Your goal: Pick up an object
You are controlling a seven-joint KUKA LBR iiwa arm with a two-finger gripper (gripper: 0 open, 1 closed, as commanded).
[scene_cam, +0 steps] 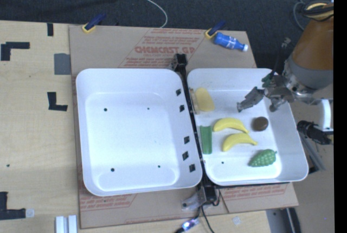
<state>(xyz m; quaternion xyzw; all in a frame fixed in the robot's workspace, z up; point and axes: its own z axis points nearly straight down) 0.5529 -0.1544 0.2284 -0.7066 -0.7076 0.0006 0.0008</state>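
Broadly, bench stock by size. Left bin (92,118): shallow, white, rounded corners. Right bin (287,169): same make, joined at the centre seam, bearing all loose items. Arm (314,53): grey and orange, entering from the right. Gripper (254,101): hovering over the right bin's upper middle, fingers slightly apart with nothing between them. Two bananas (234,133): yellow, curved, lying one above the other mid-bin. Pale yellow block (204,99): near the seam, upper left. Green bar (206,138): narrow, upright along the seam. Green grape cluster (263,158): knobbly, lower right. Brown round piece (261,123): small, just right of the bananas. Blue bottle (230,41): outside, on cardboard.
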